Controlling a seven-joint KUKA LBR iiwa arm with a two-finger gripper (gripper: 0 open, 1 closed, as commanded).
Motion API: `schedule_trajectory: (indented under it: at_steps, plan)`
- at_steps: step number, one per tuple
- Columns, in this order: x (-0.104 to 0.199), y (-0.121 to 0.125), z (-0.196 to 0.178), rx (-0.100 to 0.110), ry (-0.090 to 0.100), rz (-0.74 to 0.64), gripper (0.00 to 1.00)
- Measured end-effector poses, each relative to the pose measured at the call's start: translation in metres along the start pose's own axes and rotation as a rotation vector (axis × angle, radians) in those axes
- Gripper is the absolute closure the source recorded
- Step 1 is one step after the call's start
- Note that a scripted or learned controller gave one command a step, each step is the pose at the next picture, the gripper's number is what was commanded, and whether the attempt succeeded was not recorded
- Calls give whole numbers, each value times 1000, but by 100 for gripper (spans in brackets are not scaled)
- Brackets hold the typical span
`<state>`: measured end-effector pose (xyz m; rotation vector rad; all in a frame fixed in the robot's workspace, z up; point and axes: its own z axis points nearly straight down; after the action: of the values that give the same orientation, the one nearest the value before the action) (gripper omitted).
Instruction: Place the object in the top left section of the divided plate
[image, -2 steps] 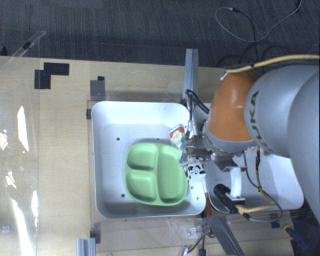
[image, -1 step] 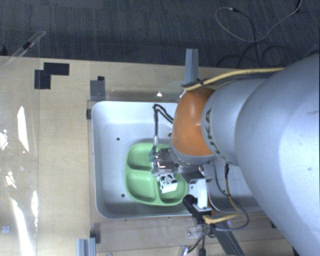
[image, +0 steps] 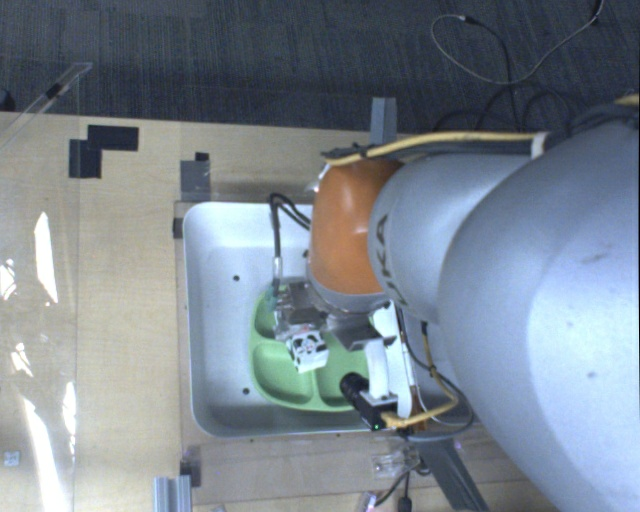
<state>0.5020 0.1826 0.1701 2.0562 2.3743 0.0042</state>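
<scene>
Arm (image: 500, 300): big grey body sweeping in from the right, orange band over the bin.
Gripper (image: 305, 345): down over the green divided plate (image: 268, 365); open or closed, I can't tell from here.
Plate: sitting in the white bin (image: 215, 300), toward its near side, partly covered by the wrist.
Object: can't make it out, hidden under the arm.

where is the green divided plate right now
In the camera view the green divided plate lies in the white bin, toward its lower right, mostly covered by the arm's wrist and gripper above it.
</scene>
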Motion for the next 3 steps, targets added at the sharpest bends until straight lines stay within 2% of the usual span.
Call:
schedule_trajectory:
  at_steps: [1, 2, 3]
  plan:
    - [25, 19, -10, -2, 0, -419, 100]
    - [25, 20, -11, -2, 0, -419, 0]
    - [46, -8, -6, -1, 0, -400, 0]
